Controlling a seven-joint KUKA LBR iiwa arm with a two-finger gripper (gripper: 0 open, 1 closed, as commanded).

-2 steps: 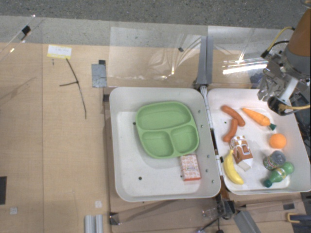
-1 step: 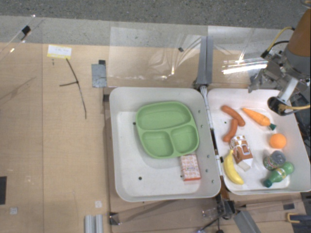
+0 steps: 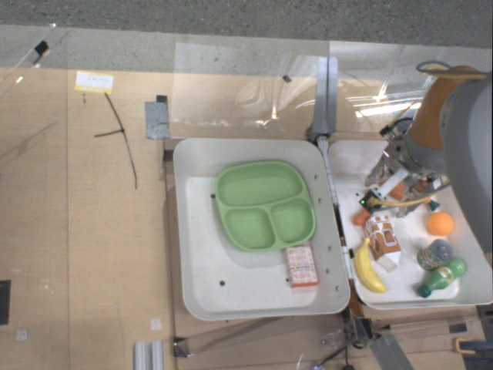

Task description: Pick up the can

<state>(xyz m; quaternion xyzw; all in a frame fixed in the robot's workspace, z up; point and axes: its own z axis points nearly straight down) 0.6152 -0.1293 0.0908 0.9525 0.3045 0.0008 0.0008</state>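
Two white bins side by side on the bench (image 3: pixel 85 230). Left bin (image 3: pixel 200 284) holds a green divided plate (image 3: pixel 266 205) and a small red-and-white box (image 3: pixel 301 266) just beside the plate's near right corner. Right bin (image 3: pixel 347 156) holds the clutter: the can (image 3: pixel 436 253), grey top, upright near the bin's near right part, just below an orange (image 3: pixel 440 223) and touching or just beside a green bottle (image 3: pixel 441 277) lying on its side. Yellow banana (image 3: pixel 368 268) along the left wall, a white-and-brown carton (image 3: pixel 383 239) beside it. Arm (image 3: pixel 454 122) comes in from the right; tool (image 3: pixel 383 193) sits low over the bin's far left part, well apart from the can, open or closed cannot tell
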